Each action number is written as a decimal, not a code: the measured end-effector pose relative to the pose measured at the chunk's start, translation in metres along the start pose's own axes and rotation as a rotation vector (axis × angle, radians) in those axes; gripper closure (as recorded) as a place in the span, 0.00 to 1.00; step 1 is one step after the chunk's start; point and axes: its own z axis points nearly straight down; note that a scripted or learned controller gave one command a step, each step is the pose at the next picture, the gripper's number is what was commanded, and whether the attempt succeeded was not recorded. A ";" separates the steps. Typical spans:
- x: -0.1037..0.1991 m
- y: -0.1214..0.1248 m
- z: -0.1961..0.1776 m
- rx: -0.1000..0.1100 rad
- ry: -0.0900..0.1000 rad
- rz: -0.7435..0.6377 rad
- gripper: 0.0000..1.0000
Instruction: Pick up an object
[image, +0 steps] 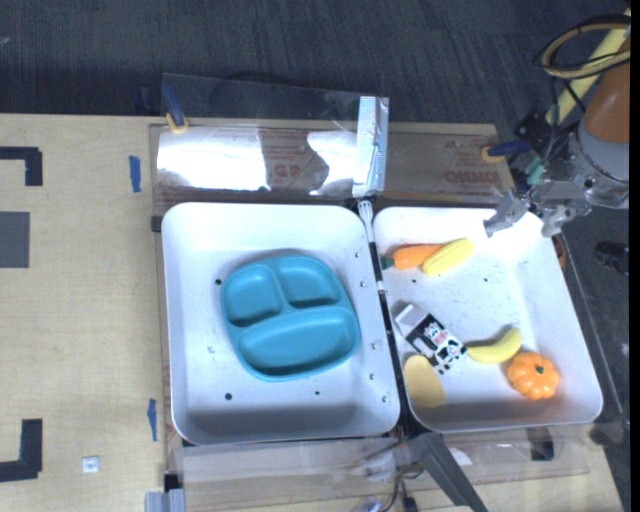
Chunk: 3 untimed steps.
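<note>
— What's nearest in the right bin?

— A pumpkin, a banana touching it, a black-and-white box and a yellow chip, crowded along the near wall.

— And in the left bin?

— A blue divided plate.

— Farther back?

— A carrot against a corn cob. Bare floor lies between the two clusters.

— The gripper?

— Over the far right corner, fingers spread, grasping nothing.
</note>
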 end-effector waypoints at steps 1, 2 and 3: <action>-0.020 -0.028 0.127 0.013 0.002 -0.010 0.00; -0.036 -0.142 0.157 -0.003 -0.003 -0.222 0.00; -0.028 -0.140 0.157 -0.005 -0.003 -0.229 0.00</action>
